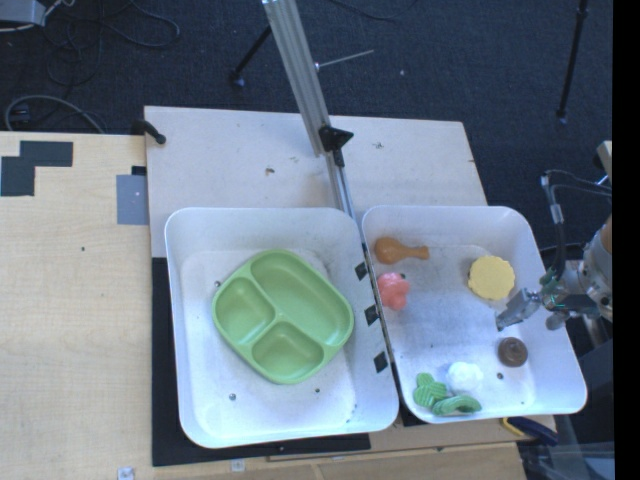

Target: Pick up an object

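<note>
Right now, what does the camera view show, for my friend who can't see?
The gripper hangs over the right white bin, among a round yellow toy, a small brown disc and other toys. The left white bin holds a green divided plate.

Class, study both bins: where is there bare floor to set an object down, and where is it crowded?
Right bin: a bare patch in the middle, bordered by pink toy, yellow disc and white lump. Crowded near the gripper and brown disc. Left bin: the green tray fills most; bare strips along the edges.
</note>
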Available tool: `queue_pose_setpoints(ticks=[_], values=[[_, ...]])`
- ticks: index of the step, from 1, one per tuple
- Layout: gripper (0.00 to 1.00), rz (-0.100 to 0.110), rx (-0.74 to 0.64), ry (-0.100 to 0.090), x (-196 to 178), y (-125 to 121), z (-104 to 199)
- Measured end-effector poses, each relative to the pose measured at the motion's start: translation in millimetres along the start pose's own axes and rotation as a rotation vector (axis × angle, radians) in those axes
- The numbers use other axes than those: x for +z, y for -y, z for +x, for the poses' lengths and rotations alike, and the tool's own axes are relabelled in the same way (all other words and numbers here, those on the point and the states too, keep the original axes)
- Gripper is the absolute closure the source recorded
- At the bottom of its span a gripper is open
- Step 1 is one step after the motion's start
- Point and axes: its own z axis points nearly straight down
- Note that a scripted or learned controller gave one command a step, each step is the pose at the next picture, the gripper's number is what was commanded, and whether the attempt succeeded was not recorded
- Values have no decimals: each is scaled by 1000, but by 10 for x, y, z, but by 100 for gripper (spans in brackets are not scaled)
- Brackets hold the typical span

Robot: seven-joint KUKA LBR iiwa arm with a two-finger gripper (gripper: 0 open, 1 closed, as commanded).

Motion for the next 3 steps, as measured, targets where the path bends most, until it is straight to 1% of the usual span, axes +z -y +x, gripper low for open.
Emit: queue_pose_setpoints(ticks=[1, 2, 3], values=[[0, -1, 1, 0, 0, 1, -4], [0, 5, 1, -1, 495, -51, -67], [0, 0, 1, 2, 1018, 12, -148]])
